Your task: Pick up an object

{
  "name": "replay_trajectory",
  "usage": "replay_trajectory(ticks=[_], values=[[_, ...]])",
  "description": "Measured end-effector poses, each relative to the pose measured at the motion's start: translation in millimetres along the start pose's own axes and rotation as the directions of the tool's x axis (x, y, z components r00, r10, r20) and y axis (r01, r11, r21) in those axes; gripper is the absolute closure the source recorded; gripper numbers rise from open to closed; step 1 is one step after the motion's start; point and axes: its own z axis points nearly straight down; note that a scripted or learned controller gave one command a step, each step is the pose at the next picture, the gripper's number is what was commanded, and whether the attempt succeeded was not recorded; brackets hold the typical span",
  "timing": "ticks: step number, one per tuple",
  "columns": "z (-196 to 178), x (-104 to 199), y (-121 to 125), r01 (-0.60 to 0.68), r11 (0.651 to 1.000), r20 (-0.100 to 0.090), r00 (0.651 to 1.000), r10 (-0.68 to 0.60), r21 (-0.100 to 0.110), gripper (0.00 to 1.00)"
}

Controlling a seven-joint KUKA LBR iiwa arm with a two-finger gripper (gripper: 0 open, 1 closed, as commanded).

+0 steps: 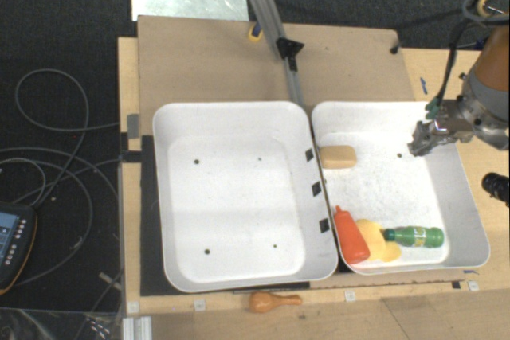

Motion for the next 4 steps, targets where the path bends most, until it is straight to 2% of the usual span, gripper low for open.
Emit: replay_trajectory(ticks=[2,3,4], values=[[1,108,3,0.004,1.000,-0.003,1.000,-0.004,0.002,1.00],[3,157,18,0.005,1.000,-0.003,1.000,-0.005,0.001,1.00],[19,203,16,0.004,1.000,-0.003,1.000,-0.004,0.005,1.00]])
